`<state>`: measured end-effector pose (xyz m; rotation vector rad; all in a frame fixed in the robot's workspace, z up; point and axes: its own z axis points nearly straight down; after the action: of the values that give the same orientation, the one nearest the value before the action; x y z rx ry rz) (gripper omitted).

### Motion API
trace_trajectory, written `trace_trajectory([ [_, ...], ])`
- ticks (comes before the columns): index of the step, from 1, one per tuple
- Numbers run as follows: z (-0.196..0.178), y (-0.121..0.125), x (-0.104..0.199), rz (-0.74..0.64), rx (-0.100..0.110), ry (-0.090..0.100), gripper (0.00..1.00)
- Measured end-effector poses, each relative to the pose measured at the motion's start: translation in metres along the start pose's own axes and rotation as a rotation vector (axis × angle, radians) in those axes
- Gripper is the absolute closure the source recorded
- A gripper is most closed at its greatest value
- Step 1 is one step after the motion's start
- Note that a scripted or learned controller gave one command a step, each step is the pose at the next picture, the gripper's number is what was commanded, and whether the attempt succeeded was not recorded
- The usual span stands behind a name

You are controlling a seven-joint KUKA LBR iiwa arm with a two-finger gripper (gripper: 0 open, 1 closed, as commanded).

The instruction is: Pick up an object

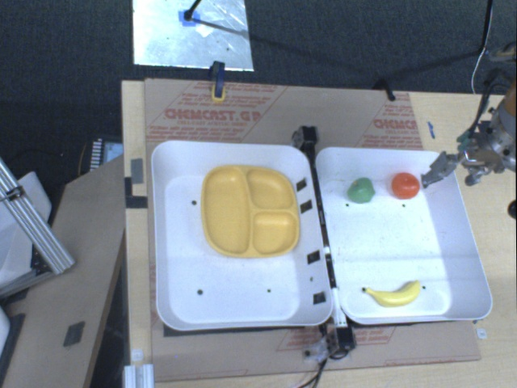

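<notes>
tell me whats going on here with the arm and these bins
A robot arm is reaching in from the right, its hand at the far right rim of the right bin, close to a red ball-like object. Nothing is between its fingers. A green object and a banana also lie in that bin. The left bin holds a yellow divided plate.

The robot enters at the right edge as a cluster of grey metal wrist parts, pale and dull, with small dark joints and fittings among them; a sliver of orange shows at the upper right corner of this cluster; from it a slim grey metal two-finger gripper [435,172] tapers to a narrow, darker tip; thin cabling runs above the wrist.
</notes>
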<state>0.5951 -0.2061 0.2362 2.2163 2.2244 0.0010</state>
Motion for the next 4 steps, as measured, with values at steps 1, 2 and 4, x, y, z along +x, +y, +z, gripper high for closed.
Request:
trace_trajectory([
  [1, 0.053, 0.005, 0.009, -0.003, 0.003, 0.001, 0.0],
  [2, 0.095, 0.004, 0.013, -0.001, 0.003, 0.001, 0.0],
  [4, 0.134, 0.006, 0.013, 0.0, -0.003, -0.002, 1.0],
])
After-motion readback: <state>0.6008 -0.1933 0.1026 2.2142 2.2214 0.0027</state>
